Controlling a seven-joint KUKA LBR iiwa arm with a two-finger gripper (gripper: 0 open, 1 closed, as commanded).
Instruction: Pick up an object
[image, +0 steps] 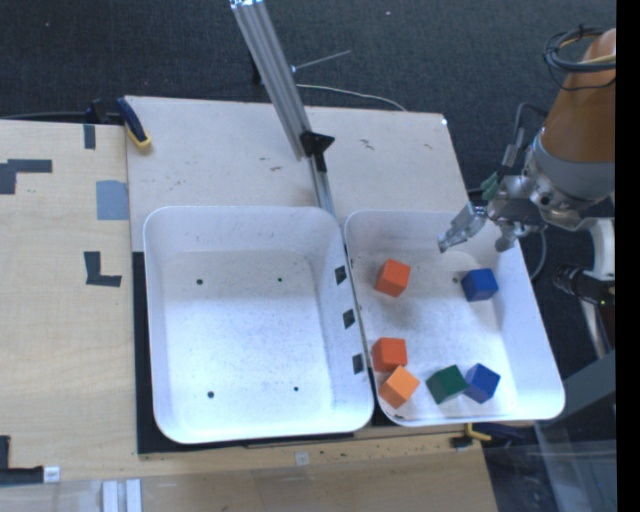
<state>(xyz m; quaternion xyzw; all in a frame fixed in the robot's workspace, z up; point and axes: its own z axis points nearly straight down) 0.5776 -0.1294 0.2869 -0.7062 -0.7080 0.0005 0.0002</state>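
- No legible text, label, brand name or number anywhere in the camera view.
- Tabletop (60, 250): dark tape pieces (95, 268) form angular shapes, none readable as letters or digits.
- Divider between the two bins: small black square marks (348, 318), plain, no characters on them.
- Coloured blocks in the right bin (520, 330): faces are plain, no printing visible.
- Arm housing: no marking resolved at this resolution.

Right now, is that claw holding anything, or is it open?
Gripper: open, holding nothing, above the right bin near the blue cube.
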